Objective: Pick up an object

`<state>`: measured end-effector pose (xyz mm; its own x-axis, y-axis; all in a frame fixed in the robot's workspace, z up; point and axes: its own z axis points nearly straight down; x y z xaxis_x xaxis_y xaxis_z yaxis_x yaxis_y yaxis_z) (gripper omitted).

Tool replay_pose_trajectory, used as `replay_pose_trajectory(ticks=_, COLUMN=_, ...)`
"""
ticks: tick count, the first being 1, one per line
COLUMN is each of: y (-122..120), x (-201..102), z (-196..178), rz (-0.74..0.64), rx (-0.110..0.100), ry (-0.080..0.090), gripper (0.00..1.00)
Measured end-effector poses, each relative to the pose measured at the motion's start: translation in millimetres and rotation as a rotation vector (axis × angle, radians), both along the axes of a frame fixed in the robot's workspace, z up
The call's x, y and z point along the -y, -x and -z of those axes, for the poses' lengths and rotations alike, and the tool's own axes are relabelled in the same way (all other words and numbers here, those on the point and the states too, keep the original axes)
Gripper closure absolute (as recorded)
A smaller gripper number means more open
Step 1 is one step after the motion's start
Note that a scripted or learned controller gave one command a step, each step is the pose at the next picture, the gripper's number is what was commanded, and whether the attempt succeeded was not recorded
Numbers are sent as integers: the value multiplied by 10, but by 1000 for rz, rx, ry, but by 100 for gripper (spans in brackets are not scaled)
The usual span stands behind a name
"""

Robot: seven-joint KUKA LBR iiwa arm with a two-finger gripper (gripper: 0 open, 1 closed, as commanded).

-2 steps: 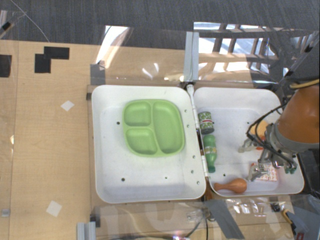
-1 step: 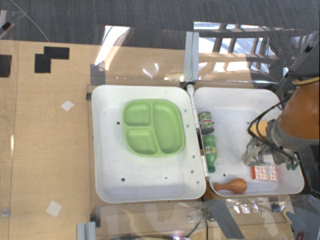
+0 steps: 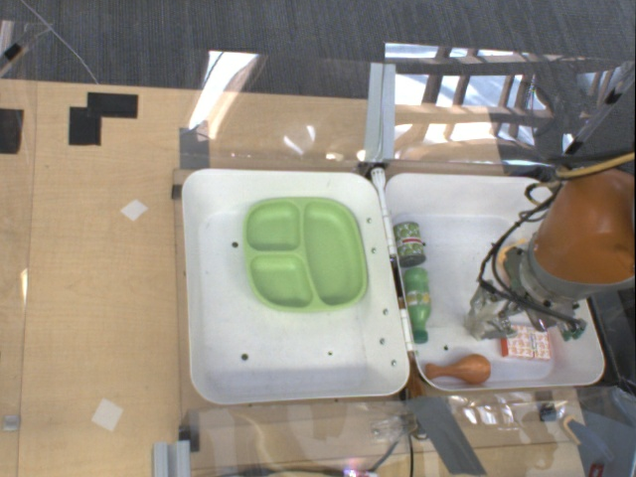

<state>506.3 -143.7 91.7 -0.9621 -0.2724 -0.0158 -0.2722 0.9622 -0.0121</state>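
Note:
The right bin [image 3: 467, 207] holds a green bottle [image 3: 414, 301] with a dark label, lying along its left wall. A brown pear-shaped object [image 3: 459, 370] lies at the bin's front edge. A small white packet with red print [image 3: 528, 345] rests at the front right. My gripper [image 3: 494, 318] is low in the right bin, just left of the packet and above the brown object, under the orange wrist band [image 3: 593, 229]. Nothing shows between its fingers.
The left bin [image 3: 214, 366] holds a green divided plate [image 3: 304, 253] in its middle. A metal divider [image 3: 382, 117] rises between the bins at the back. Cables loop beside the wrist. Wooden bench lies to the left.

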Motion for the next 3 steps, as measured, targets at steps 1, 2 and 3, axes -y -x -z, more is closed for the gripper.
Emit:
replay_pose_trajectory(ticks=1, y=-71, x=-343, z=-4, rz=-137, rx=1, ry=2, gripper=100)
replay_pose_trajectory(ticks=2, y=36, x=-747, z=-954, rz=389, rx=-5, ry=-13, gripper=100)
replay_pose_trajectory(ticks=3, y=174, x=-837, z=-938, rz=21, rx=-11, ry=-8, gripper=100)
